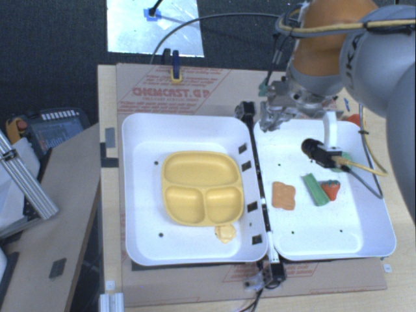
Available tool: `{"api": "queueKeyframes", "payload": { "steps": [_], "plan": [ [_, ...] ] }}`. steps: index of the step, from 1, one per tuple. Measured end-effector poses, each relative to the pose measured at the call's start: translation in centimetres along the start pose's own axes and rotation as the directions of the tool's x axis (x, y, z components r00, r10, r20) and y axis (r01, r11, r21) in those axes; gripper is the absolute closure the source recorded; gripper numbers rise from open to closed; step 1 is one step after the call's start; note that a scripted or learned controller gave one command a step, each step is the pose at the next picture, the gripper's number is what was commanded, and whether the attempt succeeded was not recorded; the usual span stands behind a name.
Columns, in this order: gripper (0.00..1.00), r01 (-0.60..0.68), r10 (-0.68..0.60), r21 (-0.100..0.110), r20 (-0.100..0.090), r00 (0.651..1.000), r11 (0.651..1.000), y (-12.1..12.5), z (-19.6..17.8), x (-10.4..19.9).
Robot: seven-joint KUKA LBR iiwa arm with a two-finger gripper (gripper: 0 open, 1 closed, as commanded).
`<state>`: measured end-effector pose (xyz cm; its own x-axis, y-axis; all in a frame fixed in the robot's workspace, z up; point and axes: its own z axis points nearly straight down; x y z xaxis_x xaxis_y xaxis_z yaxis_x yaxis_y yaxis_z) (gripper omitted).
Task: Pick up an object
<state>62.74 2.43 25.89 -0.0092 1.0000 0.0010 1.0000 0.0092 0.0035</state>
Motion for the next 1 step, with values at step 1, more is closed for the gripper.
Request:
{"api": "queueKeyframes", "payload": {
  "steps": [1],
  "plan": [
    [1.00,0.000,0.000,0.002,0.000,1.000,1.000,-0.79,1.40,5.84]
  ]
}}
